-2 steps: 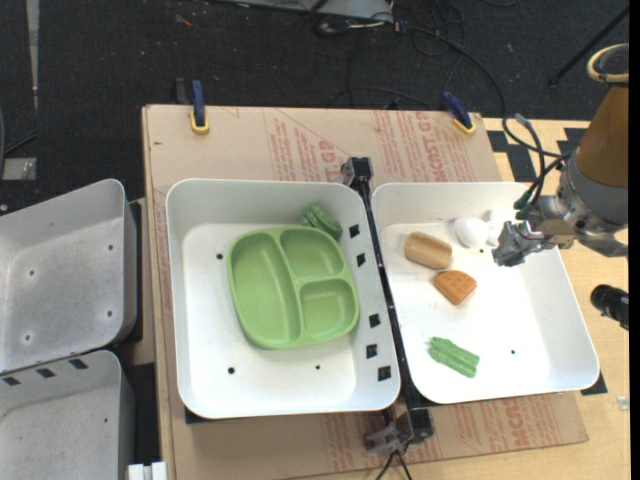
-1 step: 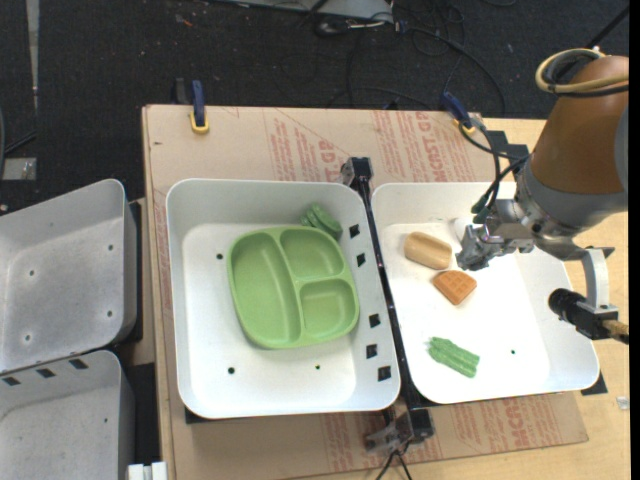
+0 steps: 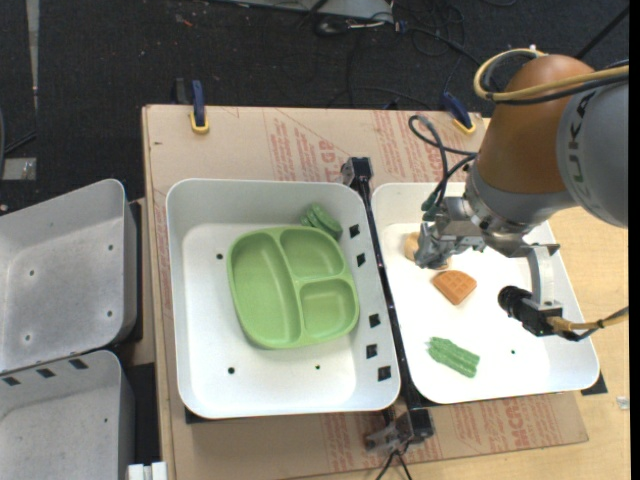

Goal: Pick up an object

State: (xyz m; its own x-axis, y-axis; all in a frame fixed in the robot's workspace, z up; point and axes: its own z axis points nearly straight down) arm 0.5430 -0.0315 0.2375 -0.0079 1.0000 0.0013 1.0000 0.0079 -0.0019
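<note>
In the right bin [image 3: 560, 373], an orange waffle-like piece [image 3: 455, 287] lies near the middle and a green bumpy piece [image 3: 454, 356] lies toward the front. A small tan object [image 3: 411, 241] peeks out at the bin's left side, beside my gripper [image 3: 430, 251]. The gripper hangs low over the bin's left part, just up and left of the orange piece. The wrist hides its fingers. A green divided plate [image 3: 294, 286] lies in the left bin [image 3: 200, 368], with a small green object [image 3: 323, 219] at the plate's far right corner.
The arm's grey body and orange band [image 3: 535, 138] cover the back of the right bin. A black cable part [image 3: 527, 308] hangs over the bin's right side. Spare white bins [image 3: 60, 268] sit at the left of the bench.
</note>
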